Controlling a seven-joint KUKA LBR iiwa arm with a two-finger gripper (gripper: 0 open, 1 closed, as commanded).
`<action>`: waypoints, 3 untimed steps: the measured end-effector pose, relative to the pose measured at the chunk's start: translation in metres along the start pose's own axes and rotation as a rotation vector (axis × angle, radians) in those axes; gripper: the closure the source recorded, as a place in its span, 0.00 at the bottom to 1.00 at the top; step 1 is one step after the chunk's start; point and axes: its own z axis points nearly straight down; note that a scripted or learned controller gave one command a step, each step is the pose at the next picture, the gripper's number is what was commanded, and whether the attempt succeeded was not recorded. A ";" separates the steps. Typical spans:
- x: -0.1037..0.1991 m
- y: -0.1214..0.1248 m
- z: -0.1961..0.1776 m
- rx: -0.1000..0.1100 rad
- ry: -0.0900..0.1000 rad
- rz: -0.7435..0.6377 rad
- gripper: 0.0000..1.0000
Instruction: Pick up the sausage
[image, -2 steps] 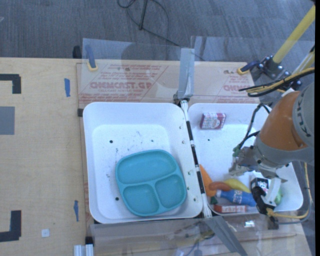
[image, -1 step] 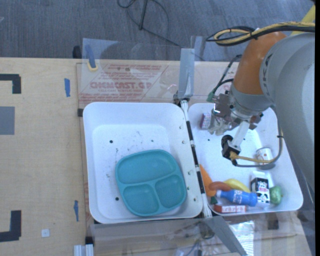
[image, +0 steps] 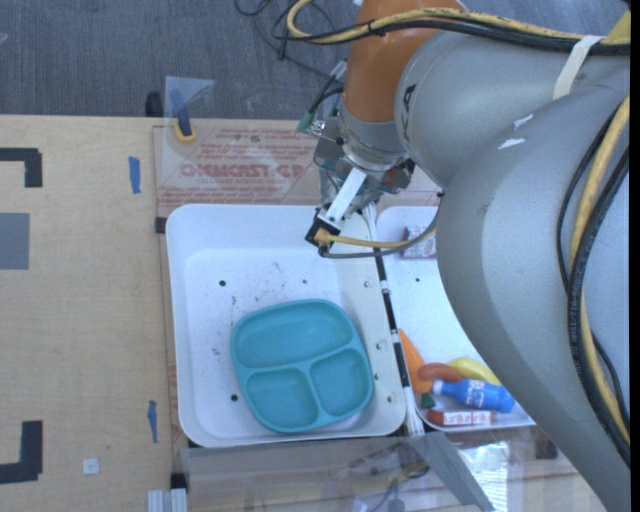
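- Camera view sets the end effector (image: 372, 185) over the far end of the wall between the two bins. The wrist hides it, so whether it is open or closed cannot be told.
- One left bin (image: 200, 300) holds one teal plate (image: 300, 365) with three compartments at its near side, with bare floor beyond.
- One right bin (image: 420, 300) is partly covered by the grey arm (image: 520, 250), with bare floor at its middle.
- One sausage (image: 437, 375) lies in the right bin's near corner, well apart from the end effector. It is crowded by one carrot (image: 408, 350), one yellow piece (image: 478, 370) and one blue bottle (image: 485, 397).
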 end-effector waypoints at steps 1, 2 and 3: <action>0.034 -0.015 -0.023 0.000 0.000 0.087 1.00; 0.075 -0.066 0.136 -0.006 0.008 0.097 1.00; 0.078 -0.042 -0.050 0.000 0.001 -0.070 1.00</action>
